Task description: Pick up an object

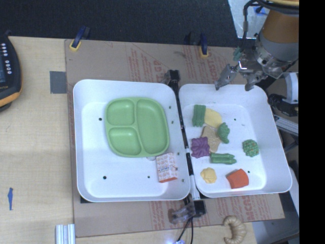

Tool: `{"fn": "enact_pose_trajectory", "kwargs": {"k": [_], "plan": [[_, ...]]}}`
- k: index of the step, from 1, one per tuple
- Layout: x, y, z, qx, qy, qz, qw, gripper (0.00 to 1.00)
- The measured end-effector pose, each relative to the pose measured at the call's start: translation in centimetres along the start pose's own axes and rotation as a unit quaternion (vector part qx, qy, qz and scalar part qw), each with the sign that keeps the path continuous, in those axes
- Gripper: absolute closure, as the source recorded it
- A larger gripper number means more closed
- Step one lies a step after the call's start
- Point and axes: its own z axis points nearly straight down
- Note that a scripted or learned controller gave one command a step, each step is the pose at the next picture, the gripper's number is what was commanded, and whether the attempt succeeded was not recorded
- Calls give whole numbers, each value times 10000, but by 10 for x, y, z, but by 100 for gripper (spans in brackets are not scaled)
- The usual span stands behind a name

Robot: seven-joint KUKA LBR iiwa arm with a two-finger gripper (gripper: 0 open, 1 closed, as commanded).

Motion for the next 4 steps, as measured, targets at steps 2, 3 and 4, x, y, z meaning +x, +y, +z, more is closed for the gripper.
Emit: {"fn": "enact_pose_trajectory", "kwargs": {"k": [2, 3, 4], "plan": [[-16, -12, 170, -10, 4, 10, 10000, 0], [-73, -13, 122, -28, -15, 31, 10000, 0], [13, -105, 176, 5, 19, -9, 10000, 0]]}}
